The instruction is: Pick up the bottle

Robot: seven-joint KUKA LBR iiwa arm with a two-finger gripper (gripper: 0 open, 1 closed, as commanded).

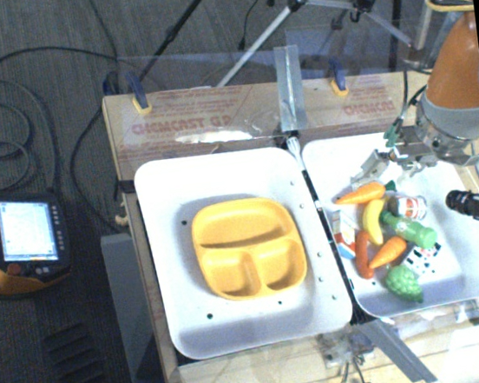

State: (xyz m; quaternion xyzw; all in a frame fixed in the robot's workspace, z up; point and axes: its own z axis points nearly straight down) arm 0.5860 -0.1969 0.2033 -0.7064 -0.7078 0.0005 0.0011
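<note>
The bottle [408, 228] is green with a red-and-white end. It lies on its side among toy food in the right bin [477, 264]. My gripper [390, 160] hangs over the far part of that bin, above and just behind the pile, a short way up-left of the bottle. The grey arm with its orange band [455, 70] reaches in from the right. I see nothing held in the gripper.
Around the bottle lie two carrots [360, 193] [386, 252], a banana [372, 217], broccoli [403, 283] and a black-and-white toy [422, 258]. The left bin [178, 326] holds a yellow divided tray [248, 246]. A metal divider [291, 101] stands between the bins.
</note>
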